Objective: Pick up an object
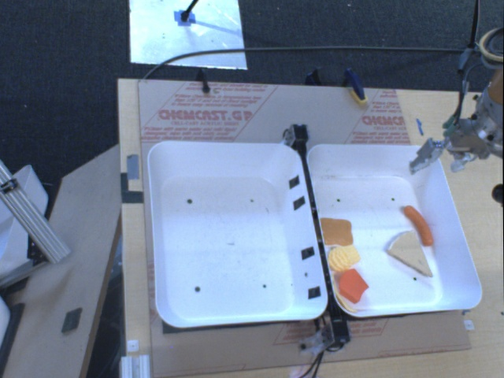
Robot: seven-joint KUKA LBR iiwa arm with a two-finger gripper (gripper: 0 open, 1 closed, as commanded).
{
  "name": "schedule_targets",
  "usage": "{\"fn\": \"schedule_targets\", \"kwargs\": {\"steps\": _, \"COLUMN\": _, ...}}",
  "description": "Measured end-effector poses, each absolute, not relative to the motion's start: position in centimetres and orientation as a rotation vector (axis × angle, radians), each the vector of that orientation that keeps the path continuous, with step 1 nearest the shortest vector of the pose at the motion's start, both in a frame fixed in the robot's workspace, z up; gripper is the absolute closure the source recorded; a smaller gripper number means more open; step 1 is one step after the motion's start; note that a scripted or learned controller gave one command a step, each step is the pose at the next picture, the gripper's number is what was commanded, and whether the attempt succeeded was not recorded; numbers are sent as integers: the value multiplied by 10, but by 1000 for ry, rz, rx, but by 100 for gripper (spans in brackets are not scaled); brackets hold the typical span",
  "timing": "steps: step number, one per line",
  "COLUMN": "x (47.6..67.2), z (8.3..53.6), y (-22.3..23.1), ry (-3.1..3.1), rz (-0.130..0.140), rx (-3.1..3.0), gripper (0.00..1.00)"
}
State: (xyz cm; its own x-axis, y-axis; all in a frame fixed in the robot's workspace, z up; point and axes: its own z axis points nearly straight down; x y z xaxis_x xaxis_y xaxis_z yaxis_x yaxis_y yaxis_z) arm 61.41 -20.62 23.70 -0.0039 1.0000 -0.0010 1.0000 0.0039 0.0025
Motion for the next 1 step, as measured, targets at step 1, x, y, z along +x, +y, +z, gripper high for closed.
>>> {"fn": "schedule_targets", "kwargs": {"steps": 1, "x": 555, "z": 123, "y": -206, "ry": 2225, "rz": -4, "rx": 2227, "gripper": 0}}
